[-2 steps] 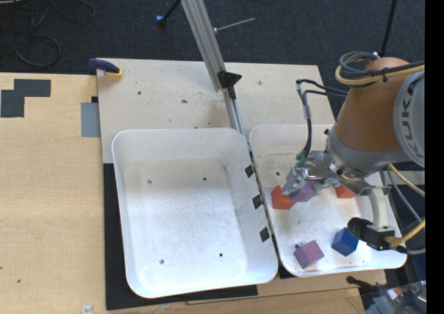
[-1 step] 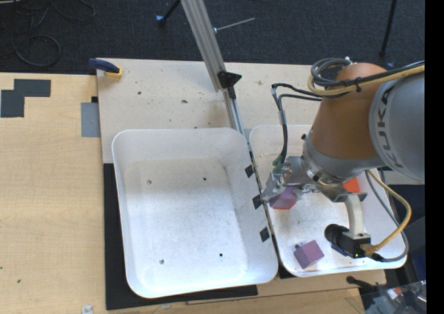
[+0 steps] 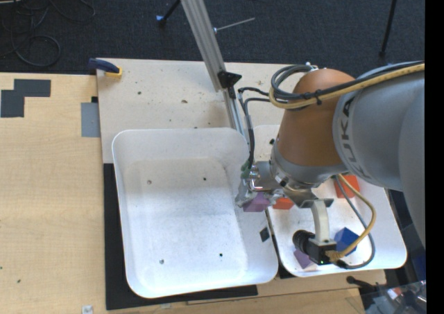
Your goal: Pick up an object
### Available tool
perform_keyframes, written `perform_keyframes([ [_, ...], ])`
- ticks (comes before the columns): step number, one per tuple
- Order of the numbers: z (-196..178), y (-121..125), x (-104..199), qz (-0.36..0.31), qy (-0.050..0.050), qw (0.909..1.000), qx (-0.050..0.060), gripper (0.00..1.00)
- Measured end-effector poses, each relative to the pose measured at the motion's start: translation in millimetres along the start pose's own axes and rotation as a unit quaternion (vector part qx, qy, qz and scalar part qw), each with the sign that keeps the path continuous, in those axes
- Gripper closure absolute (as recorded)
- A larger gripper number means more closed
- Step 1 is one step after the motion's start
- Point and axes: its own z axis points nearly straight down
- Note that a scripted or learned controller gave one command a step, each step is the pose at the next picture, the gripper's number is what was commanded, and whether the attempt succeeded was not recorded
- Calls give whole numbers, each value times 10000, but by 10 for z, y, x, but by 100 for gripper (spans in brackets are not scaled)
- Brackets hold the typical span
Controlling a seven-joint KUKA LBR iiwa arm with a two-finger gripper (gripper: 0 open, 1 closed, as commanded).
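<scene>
Purple block (image 3: 255,202) sits by the gripper (image 3: 251,191) at the left bin's (image 3: 139,167) right edge. Whether it is gripped, I cannot tell; lifting looks unfinished.

Matt, speckled white bins (image 3: 173,236), seemingly plastic; pale wood-grain bench (image 3: 48,188).

dark carpet (image 3: 104,1), pale wooden bench (image 3: 41,188)

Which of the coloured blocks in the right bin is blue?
The blue block, near the bin's front edge, right of the black holder. The others are purple and orange.
</scene>
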Motion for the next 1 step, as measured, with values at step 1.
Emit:
perform_keyframes([
  [1,-100,28,416,0,-4,10000,-18,100],
])
